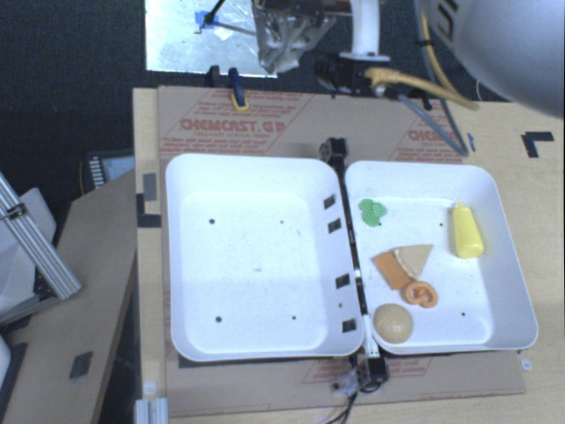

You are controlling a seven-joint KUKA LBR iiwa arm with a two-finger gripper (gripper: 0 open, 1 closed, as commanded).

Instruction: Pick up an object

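The right bin holds several small objects. A green leafy piece lies near its left wall. A yellow bottle-shaped item rests by the right wall. In the middle lie an orange slab and a tan wedge, touching each other. An orange pretzel sits just below them, and a round tan bun is at the front left corner. My gripper hangs high at the top of the view, beyond the far edge of the bench and well away from both bins.
The left bin stands beside the right one, joined by a black clip strip. Both rest on a cardboard sheet. Yellow and grey cables trail from the arm over the far right.
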